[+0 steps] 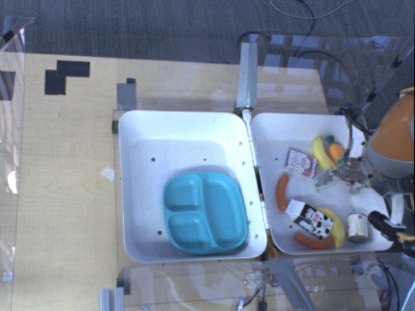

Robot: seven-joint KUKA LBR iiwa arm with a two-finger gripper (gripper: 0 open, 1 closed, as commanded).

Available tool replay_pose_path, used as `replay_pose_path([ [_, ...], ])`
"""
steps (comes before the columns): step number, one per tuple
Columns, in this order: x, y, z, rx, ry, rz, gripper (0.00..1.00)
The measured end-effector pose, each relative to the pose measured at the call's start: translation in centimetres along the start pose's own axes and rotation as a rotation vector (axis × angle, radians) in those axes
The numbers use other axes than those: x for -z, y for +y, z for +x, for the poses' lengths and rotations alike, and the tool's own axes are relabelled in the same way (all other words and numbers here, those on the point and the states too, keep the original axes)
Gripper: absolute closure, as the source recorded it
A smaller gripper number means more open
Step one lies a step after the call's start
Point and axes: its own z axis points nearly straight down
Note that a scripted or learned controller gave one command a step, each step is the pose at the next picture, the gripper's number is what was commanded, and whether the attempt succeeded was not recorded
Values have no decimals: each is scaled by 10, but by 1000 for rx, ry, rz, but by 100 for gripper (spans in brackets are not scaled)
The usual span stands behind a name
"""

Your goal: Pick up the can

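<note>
We counted two white bins. The left bin (136, 173) held one blue divided tray (205, 212). The right bin (275, 135) held two sausages, one upright (282, 192) and one along the near rim (312, 241); two small cartons, one pink (301, 162) and one black-and-white (314, 220); two bananas (321, 153) (336, 229); one orange piece (335, 151); and one can (357, 227), upright near the bin's near right corner. The gripper (342, 175) hung over the bin's right half, apart from the can; whether it was spread or pressed together we could not tell.
</note>
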Motion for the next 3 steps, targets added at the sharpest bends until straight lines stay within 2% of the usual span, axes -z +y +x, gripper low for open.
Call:
replay_pose_path([
  [1, 12, 2, 1, 2, 0, -6, 100],
  [2, 114, 1, 2, -129, -4, 5, 100],
  [3, 114, 0, 2, -129, -4, 5, 0],
])
